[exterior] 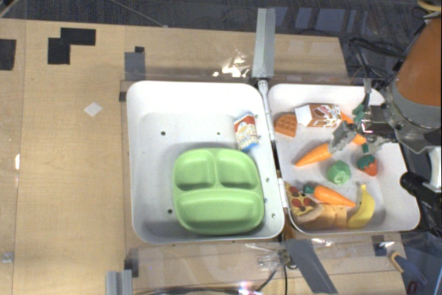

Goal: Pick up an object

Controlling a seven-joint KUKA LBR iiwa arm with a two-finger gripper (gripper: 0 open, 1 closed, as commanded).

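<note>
- Gripper [353, 133] hangs over the right bin [413, 217], fingers parted, gripping nothing.
- Just beside it, an orange carrot [314, 154] lies slantwise, tip pointing lower left.
- Around it: green ball [338, 172], strawberry [367, 164], banana [362, 207], pizza slice [298, 200].
- Left bin [148, 148]: green tray [217, 191], small carton [246, 132].

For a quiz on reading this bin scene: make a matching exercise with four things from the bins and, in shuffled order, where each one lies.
Things:
1. green divided plate
2. banana
3. small snack carton
4. waffle

Places:
A. near right corner of the right bin
B. left bin, against its right wall, above the plate
C. far left of the right bin, by the divider
D. near half of the left bin

Pairs: 1-D, 2-A, 3-B, 4-C
</note>
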